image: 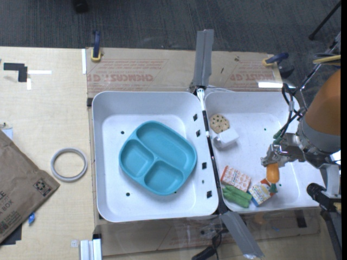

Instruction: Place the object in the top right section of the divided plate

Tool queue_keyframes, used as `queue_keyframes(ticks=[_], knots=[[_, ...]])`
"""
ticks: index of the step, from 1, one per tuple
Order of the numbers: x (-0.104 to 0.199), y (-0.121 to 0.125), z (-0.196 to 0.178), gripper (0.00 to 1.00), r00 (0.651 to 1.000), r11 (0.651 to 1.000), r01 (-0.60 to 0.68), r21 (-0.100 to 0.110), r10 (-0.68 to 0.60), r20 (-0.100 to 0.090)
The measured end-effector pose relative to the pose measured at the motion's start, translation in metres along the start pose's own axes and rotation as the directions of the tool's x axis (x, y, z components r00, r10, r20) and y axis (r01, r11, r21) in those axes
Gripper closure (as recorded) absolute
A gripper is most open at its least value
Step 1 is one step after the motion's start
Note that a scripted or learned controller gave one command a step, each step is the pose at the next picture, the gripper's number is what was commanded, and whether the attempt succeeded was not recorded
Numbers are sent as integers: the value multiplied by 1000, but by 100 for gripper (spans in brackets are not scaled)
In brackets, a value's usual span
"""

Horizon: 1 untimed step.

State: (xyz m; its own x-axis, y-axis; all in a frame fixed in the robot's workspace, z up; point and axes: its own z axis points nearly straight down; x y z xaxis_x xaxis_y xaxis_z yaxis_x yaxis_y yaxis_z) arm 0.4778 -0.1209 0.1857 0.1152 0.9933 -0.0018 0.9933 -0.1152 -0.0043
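Two white bins sit side by side on the worktop, and the job sits across both of them: the blue divided plate (157,157) lies in the left bin (103,145), while the arm's pincer (272,164) hangs over the right bin (255,121). A small orange object (272,173), a toy carrot by the look of it, sits directly beneath the fingertips and seems to be held between them, though whether it is lifted clear of the bin floor I cannot tell from up here. Close below it lie a small red-and-white carton (261,193), a printed packet (235,177) and a green vegetable piece (236,195); a cookie (219,123) and a white block (225,138) rest further up by the divider. To do this well I would say the arm wants a straight lift first, high enough to pass the raised wall between the bins, so nothing nearby is dragged along. Then it should travel left and stop over the plate's upper right compartment, come down low, and only there let go, since a drop from height could bounce the piece into the neighbouring section.
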Motion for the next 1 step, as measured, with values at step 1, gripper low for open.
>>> queue_keyframes(ticks=[1], knots=[[63,-6,-107,100,924,924,383,-2,-383,1]])
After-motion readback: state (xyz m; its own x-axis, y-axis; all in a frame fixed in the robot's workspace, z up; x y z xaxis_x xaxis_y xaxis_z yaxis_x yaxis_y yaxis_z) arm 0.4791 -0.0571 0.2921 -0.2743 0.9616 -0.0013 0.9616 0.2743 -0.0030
